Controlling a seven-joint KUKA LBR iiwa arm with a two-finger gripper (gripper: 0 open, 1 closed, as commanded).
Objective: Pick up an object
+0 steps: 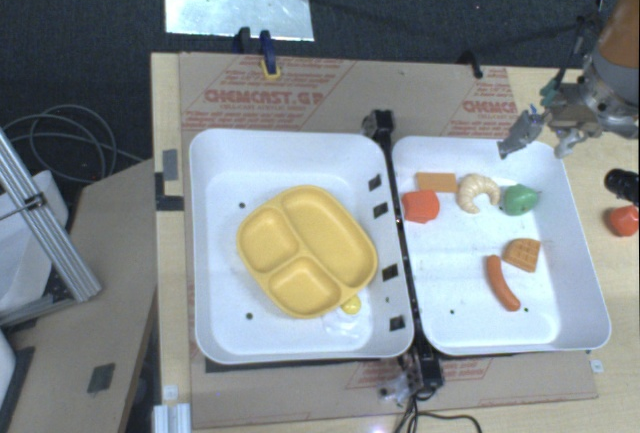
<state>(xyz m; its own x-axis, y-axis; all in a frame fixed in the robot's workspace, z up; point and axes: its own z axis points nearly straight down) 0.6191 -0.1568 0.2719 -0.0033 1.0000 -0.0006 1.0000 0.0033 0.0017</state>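
We are seeing the gripper (pixel 545 133) hovering over the right bin's (pixel 575 306) far right corner, fingers spread wide and gripping nothing. Below it, toy foods are lying in the bin: croissant (pixel 478 189), green vegetable (pixel 519 199), tomato (pixel 420 207), waffle (pixel 522 254), sausage (pixel 502 283). A yellow divided plate (pixel 305 249) is sitting in the left bin (pixel 215 221).

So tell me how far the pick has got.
Nothing looks picked yet. The gripper hangs open over the top right corner of the right bin, with nothing between its fingers. The croissant, green piece, sausage and the rest lie in the bin. Descent, grasp and lift remain.
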